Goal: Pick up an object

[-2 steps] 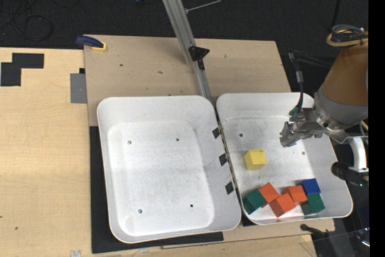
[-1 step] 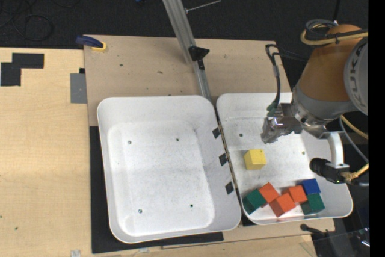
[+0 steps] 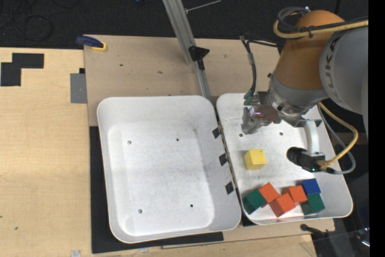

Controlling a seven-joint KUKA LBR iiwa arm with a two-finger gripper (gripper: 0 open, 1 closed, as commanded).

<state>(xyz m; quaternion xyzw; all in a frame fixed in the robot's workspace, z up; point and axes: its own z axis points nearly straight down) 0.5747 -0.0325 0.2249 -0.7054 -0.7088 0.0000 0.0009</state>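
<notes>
The bench (image 3: 42,147) was pale wood, with dark floor and loose cables beyond its far edge. On it sat two shallow white bins side by side on a black mat: the left bin (image 3: 159,222) with only a few small dark specks on its floor, the right bin (image 3: 231,106) partly covered by the arm. The arm (image 3: 319,63), grey with an orange section, was cut off at the right edge of the view and hid the far right part of that bin. A metal rail (image 3: 175,9) slanted up from between the bins toward the top of the view.

The tool (image 3: 252,120) hung over the far part of the right bin, seen from above as a blurred grey mass; whether it was open or closed could not be told, and nothing could be made out in it.

Near the bin's near edge lay a tight cluster of blocks (image 3: 286,197), orange, green and blue, touching one another so closely that their count was hard to make out. A yellow cube (image 3: 255,158) lay alone, near the tool and apart from the cluster.

A small blue and yellow item (image 3: 91,42) lay at the bench's far left corner.
</notes>
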